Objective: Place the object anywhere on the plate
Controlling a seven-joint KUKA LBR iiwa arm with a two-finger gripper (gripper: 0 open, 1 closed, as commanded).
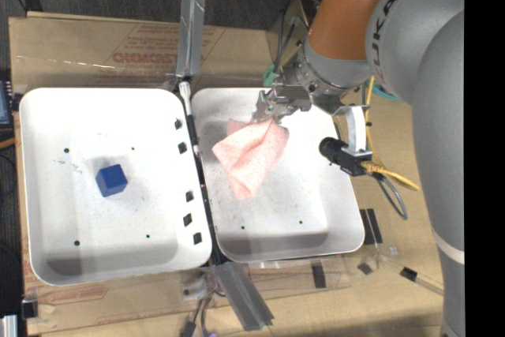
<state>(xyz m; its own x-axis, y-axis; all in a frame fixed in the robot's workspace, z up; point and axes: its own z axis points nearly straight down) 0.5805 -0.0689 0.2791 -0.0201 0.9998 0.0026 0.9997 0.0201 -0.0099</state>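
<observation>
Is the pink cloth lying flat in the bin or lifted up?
Lifted: the pink cloth hangs bunched from the gripper, its top corner pinched between the fingers, over the right bin.

Sat small and upright, a blue cube, left of centre in the left bin; cardboard lay behind.

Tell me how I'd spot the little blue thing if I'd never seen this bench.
Find the two white bins side by side and take the left bin. A small blue cube sits near its middle. The right bin holds a pink cloth under the end effector.
</observation>
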